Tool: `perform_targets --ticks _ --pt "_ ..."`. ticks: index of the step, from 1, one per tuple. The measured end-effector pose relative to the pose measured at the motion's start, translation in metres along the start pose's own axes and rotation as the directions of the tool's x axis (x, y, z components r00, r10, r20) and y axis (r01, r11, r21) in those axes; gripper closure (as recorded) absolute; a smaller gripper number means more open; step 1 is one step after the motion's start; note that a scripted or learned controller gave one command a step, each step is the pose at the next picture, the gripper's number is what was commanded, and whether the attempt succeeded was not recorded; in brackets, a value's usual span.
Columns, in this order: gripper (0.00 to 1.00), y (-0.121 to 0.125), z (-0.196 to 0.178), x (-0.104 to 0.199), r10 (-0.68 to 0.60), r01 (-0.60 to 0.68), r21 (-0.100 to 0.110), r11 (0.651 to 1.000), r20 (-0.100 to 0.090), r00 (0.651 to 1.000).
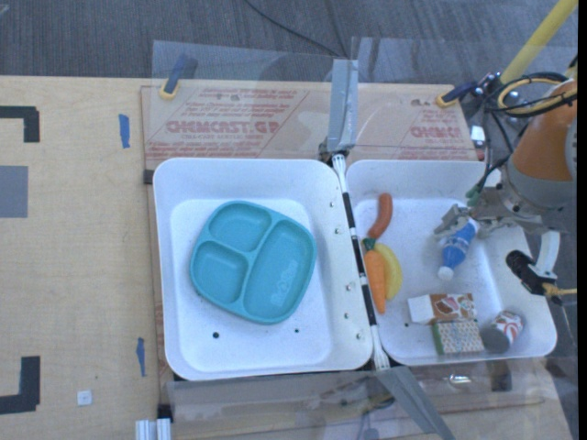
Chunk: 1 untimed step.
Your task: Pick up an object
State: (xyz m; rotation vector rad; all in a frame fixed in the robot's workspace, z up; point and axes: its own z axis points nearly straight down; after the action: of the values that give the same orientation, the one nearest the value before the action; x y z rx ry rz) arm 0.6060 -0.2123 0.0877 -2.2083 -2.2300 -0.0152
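Note:
My gripper (461,218) hangs over the upper middle of the right bin (417,174), at the top end of a small blue and white bottle (454,253) that lies there. Whether it touches the bottle is unclear. The grey arm with its orange band (541,154) comes in from the right. A red sausage (382,215), an orange carrot (376,280) and a yellow banana (393,271) lie along the bin's left side. A printed box (448,308), a green packet (458,336) and a small can (505,326) sit near its front.
The left bin (174,191) holds a teal divided plate (254,261). A ridge (356,264) separates the two bins. Cables (514,90) and a yellow pole (548,26) stand behind the right bin. A clear panel (275,117) borders the back.

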Motion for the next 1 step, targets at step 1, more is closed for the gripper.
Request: perform_targets --ticks 1 --pt "1.0 0.0001 -0.0111 -0.0037 0.001 -0.001 -0.003 1.0 0.009 1.0"
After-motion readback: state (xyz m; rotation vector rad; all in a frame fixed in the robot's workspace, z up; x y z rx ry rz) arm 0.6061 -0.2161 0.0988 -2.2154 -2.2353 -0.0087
